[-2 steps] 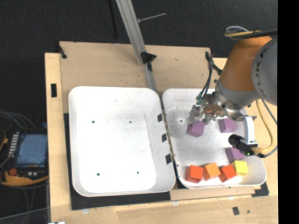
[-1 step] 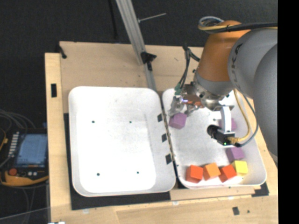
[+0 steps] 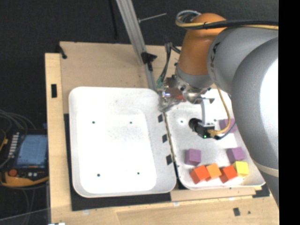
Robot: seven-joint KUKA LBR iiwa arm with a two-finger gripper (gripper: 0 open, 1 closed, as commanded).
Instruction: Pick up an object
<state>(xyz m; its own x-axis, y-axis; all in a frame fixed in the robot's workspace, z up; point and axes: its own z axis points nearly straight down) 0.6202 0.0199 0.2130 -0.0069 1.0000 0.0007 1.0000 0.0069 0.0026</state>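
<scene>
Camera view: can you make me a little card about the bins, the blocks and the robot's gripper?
bins: left bin and right bin, both white
blocks: all in the right bin, mostly near its front edge
colours: purple block, orange block, yellow block
gripper: gripper above the right bin's far left corner, away from the blocks
held: cannot tell

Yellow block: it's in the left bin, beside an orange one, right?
Not quite. The camera view shows the yellow block in the right bin, not the left. It does sit beside an orange one.
</scene>
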